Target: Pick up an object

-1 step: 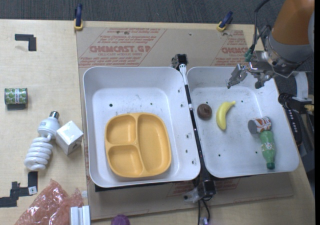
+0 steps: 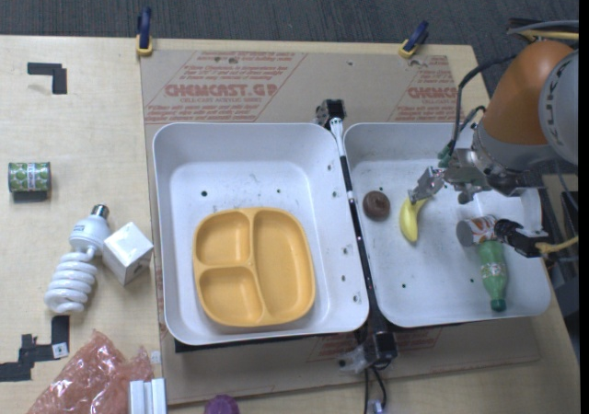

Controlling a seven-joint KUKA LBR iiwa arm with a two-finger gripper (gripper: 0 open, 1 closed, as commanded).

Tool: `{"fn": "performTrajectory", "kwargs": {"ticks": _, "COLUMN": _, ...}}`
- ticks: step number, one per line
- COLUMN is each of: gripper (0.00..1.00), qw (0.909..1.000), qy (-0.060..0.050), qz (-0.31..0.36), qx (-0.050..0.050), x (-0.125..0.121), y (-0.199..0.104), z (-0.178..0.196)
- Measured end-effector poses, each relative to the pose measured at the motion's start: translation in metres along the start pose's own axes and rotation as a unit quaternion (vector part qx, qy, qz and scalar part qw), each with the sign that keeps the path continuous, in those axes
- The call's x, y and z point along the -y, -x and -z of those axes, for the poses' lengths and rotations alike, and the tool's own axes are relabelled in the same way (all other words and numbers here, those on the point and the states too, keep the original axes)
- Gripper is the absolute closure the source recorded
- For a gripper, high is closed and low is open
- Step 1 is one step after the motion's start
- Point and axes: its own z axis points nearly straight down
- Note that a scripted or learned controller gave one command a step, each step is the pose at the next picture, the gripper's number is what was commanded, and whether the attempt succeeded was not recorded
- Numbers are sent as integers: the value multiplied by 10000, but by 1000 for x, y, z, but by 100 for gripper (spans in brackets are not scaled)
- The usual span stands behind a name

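A: Two bins sit side by side on the desk (image 2: 83,155). What lies in each?

B: The left bin (image 2: 175,155) carries a yellow tray (image 2: 255,267) with three compartments, set toward six o'clock of the bin's floor. The right bin (image 2: 433,297) has a banana (image 2: 410,219), a brown ball (image 2: 375,205) and a green bottle (image 2: 493,272).

A: How do those three lie?

B: The ball is at nine o'clock of the banana, just beside it but apart. The bottle lies on its side at four o'clock of the banana, near the bin's right wall, cap toward six o'clock.

A: And the arm?

B: It reaches in from three o'clock, orange band (image 2: 520,95) high on that side. The hand (image 2: 429,186) hangs just at twelve o'clock of the banana's upper tip. I cannot tell whether it touches the banana, and I cannot tell how wide it stands.

A: Does it hold anything?

B: Nothing shows in its grip. The banana lies on the bin floor.

A: What is outside the bins?

B: At nine o'clock of the left bin, a spiral bulb (image 2: 75,265) touches a white cube (image 2: 128,252). A small green can (image 2: 29,178) lies well above them, toward eleven o'clock. A red mesh bag (image 2: 87,380) sits at the desk's seven o'clock corner.
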Motion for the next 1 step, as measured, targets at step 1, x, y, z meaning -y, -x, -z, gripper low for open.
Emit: {"fn": "performTrajectory", "kwargs": {"ticks": 1, "gripper": 0, "qw": 10000, "qy": -7, "qz": 0, "qx": -3, "x": 32, "y": -36, "z": -20}}
